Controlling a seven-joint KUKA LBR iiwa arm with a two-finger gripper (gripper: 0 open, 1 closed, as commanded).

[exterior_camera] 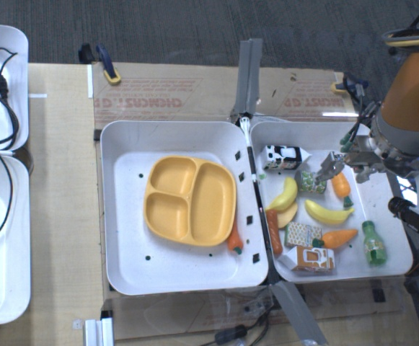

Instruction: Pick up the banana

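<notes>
Two yellow bananas lie in the right bin [404,262]. One banana [286,193] curves upright near the bin's left side. The other banana [328,212] lies flat near the middle. My gripper [331,167] hangs over the bin's upper middle, just above a green grape bunch [311,182] and a small orange carrot [340,186]. It is up and to the right of both bananas, with nothing visibly held.
The right bin also holds a cow-patterned carton [282,157], a red sausage [274,231], a larger carrot [337,237], a green bottle [373,242] and small boxes [315,258]. The left bin [122,265] holds a yellow divided plate [191,200] and a carrot [235,240].
</notes>
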